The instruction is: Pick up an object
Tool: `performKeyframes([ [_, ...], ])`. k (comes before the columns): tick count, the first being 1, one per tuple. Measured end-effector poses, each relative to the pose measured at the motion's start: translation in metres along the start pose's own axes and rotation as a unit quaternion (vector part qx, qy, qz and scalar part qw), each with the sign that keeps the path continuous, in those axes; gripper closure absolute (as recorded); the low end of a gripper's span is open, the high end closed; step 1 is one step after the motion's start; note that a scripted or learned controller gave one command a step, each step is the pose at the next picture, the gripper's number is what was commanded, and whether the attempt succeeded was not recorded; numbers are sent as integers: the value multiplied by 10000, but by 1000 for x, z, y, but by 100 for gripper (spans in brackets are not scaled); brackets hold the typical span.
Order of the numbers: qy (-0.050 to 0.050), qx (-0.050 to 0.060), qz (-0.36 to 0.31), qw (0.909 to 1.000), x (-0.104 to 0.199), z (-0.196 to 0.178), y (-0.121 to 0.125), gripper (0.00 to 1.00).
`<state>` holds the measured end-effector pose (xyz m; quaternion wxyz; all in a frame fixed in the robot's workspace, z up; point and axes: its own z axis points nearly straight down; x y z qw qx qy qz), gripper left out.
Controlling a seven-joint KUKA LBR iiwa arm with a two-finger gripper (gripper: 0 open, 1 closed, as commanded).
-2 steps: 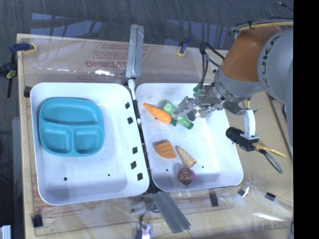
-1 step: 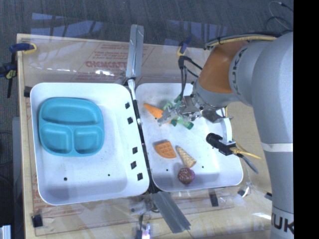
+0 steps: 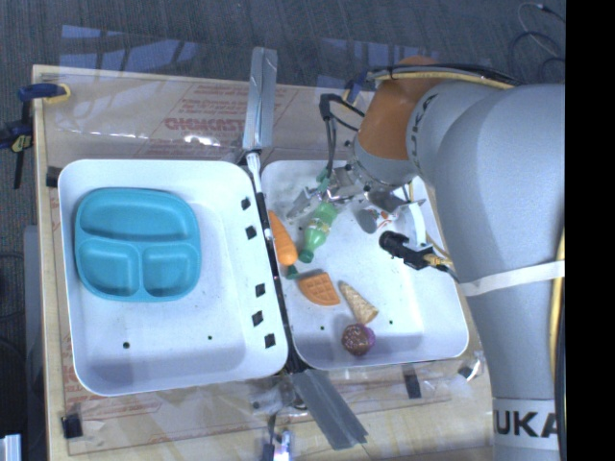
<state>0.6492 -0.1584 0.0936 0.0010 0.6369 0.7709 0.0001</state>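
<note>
Arm (image 3: 480, 161) over right bin (image 3: 437, 329) — gripper (image 3: 327, 195) at green bottle (image 3: 317, 229).
Finger state: cannot tell — carrot (image 3: 282, 241) left of bottle.

On your surface (image 3: 144, 99) two bins sit side by side. The bin at 9 o'clock (image 3: 96, 363) holds a divided tray (image 3: 137, 243). In the bin at 3 o'clock (image 3: 423, 329), the end effector (image 3: 336, 192) sits at 12, with a bottle (image 3: 317, 229), carrot (image 3: 282, 241), wedge (image 3: 319, 288), cone (image 3: 358, 303) and ball (image 3: 357, 338) trailing toward 6.
</note>
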Motion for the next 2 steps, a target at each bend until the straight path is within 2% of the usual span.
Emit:
performKeyframes([
  [1,0,1,-29,10000,1,-10,1,100],
  [2,9,12,52,10000,36,-107,-32,100],
])
